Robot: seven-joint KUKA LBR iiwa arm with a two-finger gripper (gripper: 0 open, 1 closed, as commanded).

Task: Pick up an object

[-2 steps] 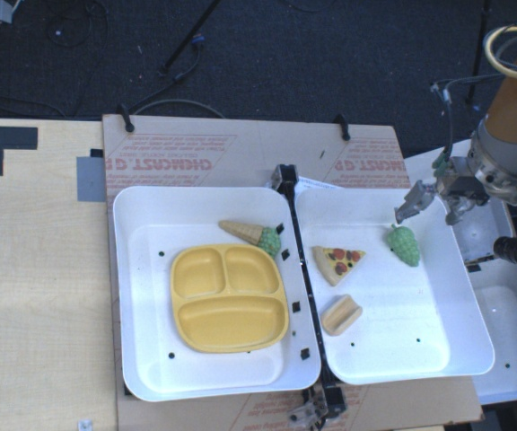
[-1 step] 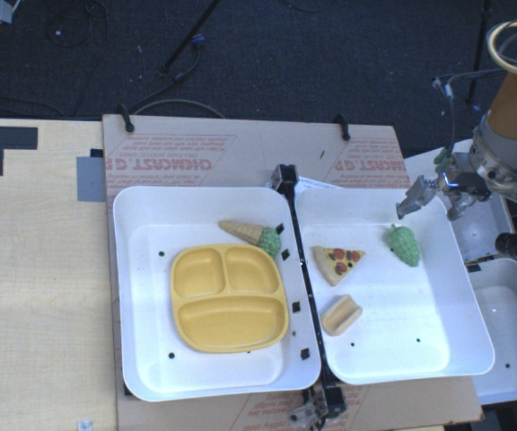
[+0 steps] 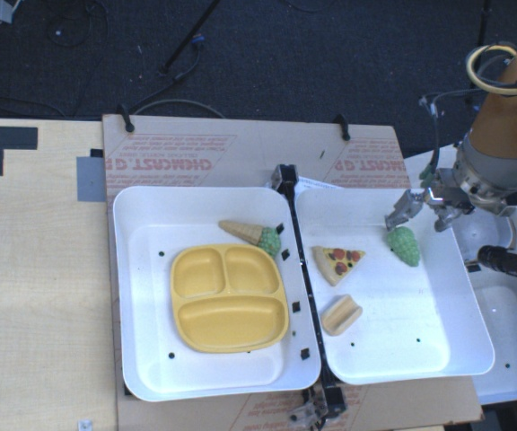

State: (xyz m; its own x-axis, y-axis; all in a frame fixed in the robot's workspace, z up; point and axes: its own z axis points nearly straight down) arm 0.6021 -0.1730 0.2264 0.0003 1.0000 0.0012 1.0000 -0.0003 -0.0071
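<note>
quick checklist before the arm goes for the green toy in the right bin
1. Green toy lies free on the right bin floor: ok.
2. Gripper near it, just up and right: ok.
3. Nothing between the gripper's fingers: ok.
4. Pizza slice and bread piece apart from the toy: ok.
5. Height of gripper above bin floor: cannot tell.

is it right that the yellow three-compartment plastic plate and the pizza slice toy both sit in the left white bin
Not quite. The camera view shows the yellow three-compartment plastic plate in the left white bin, but the pizza slice toy lies in the right white bin.
</note>
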